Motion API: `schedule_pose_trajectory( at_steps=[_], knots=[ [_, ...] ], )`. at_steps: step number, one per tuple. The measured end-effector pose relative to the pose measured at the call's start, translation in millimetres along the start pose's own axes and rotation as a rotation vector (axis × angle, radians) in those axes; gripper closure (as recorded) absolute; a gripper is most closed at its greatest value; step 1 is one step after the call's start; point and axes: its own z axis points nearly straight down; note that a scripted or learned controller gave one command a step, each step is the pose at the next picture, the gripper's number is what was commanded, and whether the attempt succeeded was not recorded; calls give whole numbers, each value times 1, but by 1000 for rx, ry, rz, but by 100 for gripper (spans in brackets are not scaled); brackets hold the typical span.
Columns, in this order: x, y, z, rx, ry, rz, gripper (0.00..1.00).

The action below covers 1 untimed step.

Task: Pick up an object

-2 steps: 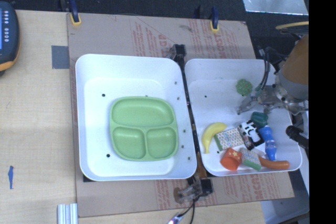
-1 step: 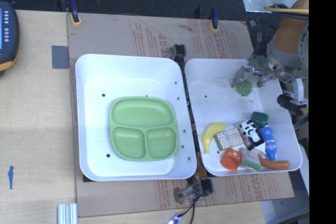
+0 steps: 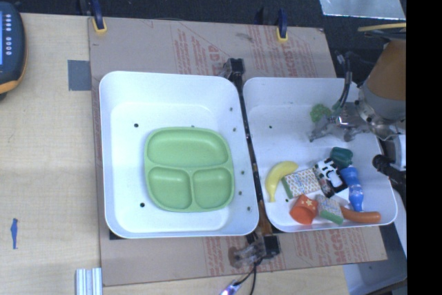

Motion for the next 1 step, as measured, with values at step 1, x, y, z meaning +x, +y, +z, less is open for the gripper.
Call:
schedule_pose_trajectory(
  at_steps=[1],
  knots=[
    [16,64,-2,-11,-2,-3,0]
  ],
)
